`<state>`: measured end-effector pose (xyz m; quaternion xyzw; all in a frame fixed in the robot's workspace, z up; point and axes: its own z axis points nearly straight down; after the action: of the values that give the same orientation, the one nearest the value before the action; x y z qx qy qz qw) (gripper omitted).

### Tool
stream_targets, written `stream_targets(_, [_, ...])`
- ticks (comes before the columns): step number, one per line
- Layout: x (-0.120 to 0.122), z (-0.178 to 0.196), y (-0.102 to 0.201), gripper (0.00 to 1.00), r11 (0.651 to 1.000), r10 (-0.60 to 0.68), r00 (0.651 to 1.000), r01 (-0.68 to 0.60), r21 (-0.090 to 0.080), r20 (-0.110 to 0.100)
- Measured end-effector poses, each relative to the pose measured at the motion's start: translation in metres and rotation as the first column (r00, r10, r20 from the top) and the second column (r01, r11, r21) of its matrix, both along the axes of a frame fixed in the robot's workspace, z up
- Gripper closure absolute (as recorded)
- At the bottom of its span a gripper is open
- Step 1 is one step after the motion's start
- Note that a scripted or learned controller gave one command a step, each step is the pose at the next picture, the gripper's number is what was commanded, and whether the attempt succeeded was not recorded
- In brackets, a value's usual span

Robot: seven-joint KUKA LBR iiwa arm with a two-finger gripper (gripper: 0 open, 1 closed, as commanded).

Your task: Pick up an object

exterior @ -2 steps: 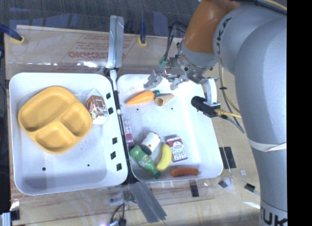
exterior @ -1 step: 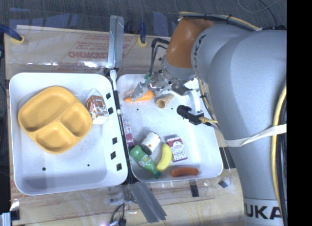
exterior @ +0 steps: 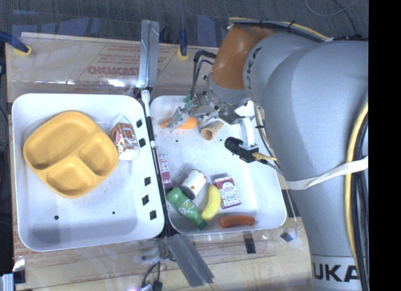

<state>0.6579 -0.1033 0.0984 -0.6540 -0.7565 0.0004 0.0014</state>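
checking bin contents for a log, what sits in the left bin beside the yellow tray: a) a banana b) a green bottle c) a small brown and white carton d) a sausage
c, the small brown and white carton rests against the yellow tray in the left bin.

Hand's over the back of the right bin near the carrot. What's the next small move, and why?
Probably a short straight descent onto the carrot. The hand sits just beside it at the far end of the right bin, and the carrot lies apart from the cone. Whether the hand has anything between its fingers is unclear, so check before lifting.
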Motion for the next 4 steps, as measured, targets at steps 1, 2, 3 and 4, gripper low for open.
stream_targets(1, [-0.001,0.086,-0.001,0.0,0.993,0.12,0.993,-0.12,-0.002,0.002])
stream_targets(2, [0.003,0.001,-0.005,0.0,0.97,0.245,0.969,-0.245,-0.006,0.015])
stream_targets(3, [0.003,0.012,-0.007,1.0,0.969,0.248,0.969,-0.248,-0.01,0.011])
stream_targets(4, [-0.001,0.095,0.051,1.0,0.971,0.24,0.971,-0.24,-0.002,0.003])
